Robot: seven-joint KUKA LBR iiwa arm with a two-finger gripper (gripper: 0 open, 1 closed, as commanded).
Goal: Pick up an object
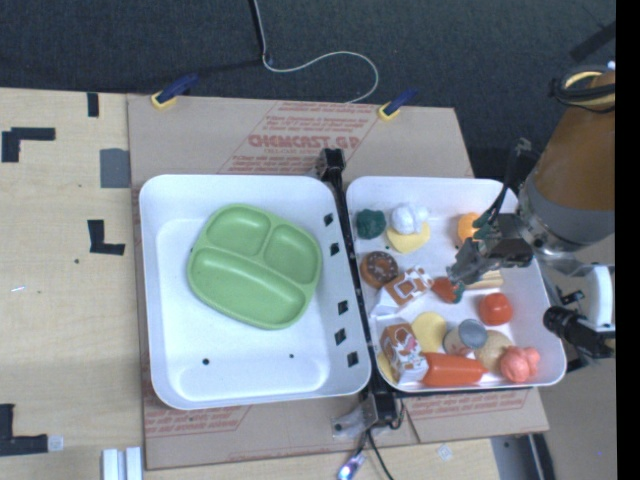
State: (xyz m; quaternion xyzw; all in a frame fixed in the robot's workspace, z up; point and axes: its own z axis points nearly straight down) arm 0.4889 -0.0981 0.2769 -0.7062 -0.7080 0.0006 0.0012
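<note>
A green plate with sections sits in the left white bin, far left of the jaws.

The arm is cut off by the right edge.

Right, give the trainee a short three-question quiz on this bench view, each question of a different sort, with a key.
1. True or false: the green divided plate lies in the left bin.
2. Multiple choice: the gripper is over which bin? A) the left bin B) the right bin C) neither, it is over the cardboard.
3. Fill in: along the near wall of the right bin, the long orange carrot lies just left of a ____ coloured toy in the corner.

Key: 1 true. 2 B. 3 pink.
</note>
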